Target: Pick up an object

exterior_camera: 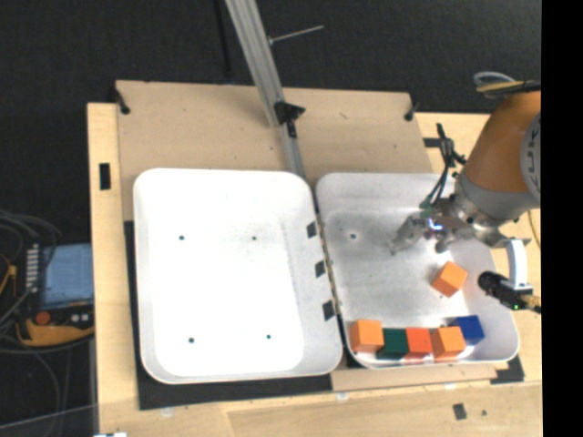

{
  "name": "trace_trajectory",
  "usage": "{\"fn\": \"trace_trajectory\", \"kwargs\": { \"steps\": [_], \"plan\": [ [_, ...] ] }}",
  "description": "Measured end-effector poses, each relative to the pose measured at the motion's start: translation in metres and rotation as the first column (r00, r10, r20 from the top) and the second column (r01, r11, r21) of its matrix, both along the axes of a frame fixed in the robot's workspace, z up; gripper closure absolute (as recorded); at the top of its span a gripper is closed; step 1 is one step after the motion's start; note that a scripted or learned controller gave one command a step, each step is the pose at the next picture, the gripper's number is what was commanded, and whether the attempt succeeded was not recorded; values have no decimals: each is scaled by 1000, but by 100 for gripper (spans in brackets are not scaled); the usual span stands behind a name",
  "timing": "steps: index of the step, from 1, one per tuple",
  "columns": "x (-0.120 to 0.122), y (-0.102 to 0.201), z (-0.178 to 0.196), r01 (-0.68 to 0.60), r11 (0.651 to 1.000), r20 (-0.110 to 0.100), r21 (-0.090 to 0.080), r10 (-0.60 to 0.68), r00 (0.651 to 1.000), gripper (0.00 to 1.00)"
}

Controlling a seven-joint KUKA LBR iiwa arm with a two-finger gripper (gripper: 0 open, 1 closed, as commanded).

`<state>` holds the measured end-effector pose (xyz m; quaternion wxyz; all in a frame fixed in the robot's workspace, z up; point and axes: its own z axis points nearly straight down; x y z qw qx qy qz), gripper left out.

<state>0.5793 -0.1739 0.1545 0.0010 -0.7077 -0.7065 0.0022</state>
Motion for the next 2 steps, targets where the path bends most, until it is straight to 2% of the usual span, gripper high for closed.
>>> {"fn": "trace_trajectory", "kwargs": {
  "steps": [1,2],
  "plan": [
    [-1,-1,-52,1,1000,0,0,-1,1000,0],
    [1,-2,-38,8,1000,10,1,-8,1000,100]
  ]
}}
